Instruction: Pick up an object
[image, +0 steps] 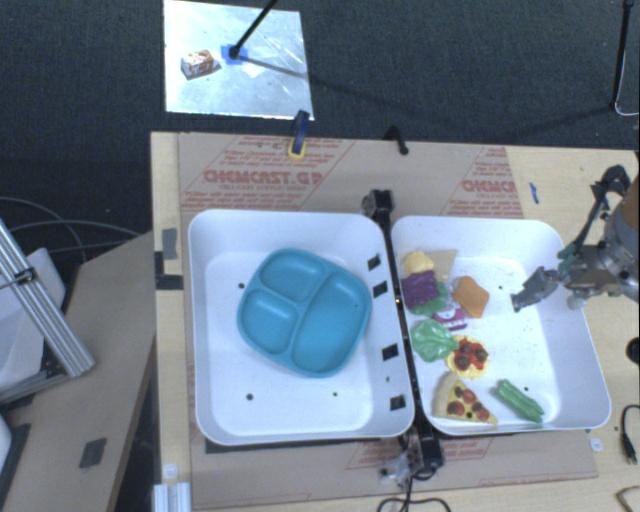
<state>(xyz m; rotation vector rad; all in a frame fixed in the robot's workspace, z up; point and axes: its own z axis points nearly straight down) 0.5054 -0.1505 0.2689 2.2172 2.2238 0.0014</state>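
Your gripper (530, 291) hangs over the right bin (575, 330), right of the toy food, and I can't tell how it's set. The orange block (471, 296) lies nearest it (apart, untouched), with pizza slice (462, 400) and green pepper (520, 399) along the near wall. A blue divided plate (304, 311) sits in the left bin (215, 300).

Two white bins (300, 225) sit on a tan counter (260, 170) printed with red lettering. The left one carries a light-blue divided plate (303, 310). In the right — a purple toy (424, 290), an orange block (471, 296), a green leaf (432, 340), a green pod (520, 399) and a yellow pizza slice (462, 400) dotted red.
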